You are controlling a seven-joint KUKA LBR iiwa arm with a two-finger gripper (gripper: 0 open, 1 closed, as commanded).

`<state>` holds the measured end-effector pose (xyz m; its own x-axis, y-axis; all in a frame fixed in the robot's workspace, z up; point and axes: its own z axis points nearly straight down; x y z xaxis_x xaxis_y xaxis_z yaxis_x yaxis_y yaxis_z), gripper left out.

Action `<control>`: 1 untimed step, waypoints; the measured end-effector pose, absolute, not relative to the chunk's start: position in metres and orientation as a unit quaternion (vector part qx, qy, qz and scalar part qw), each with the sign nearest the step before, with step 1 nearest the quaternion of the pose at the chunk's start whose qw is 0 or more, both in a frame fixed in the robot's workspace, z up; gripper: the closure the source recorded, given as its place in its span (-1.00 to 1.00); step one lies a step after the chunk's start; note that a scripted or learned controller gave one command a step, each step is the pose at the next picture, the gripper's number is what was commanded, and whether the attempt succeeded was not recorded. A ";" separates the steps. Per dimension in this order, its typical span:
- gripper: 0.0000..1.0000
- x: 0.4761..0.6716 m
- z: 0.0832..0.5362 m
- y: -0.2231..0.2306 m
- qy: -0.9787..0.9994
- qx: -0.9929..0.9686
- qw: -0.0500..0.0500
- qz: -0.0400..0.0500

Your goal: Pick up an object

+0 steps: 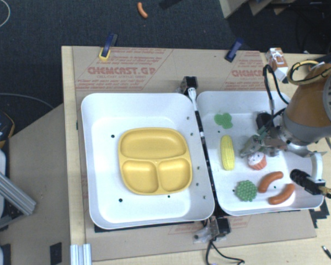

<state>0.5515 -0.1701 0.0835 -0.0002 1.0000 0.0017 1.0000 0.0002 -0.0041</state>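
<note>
A robotics lab, by the look of it. The bench (154,65) is a clamped sheet of protective-film plastic bearing two bins (99,148), with loose cables (276,87), aluminium framing (11,195) and dark carpet (44,15) around it.

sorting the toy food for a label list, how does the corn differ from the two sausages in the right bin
The corn is yellow; the two sausages are orange-red. The corn lies near the right bin's left wall, running front to back; the sausages lie at its front right, slanted and side by side. The corn looks bumpy, the sausages smooth. All three are elongated and lie flat, apart from the gripper.
</note>
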 end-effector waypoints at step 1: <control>1.00 0.552 0.095 -0.171 -0.707 -0.708 0.000 0.000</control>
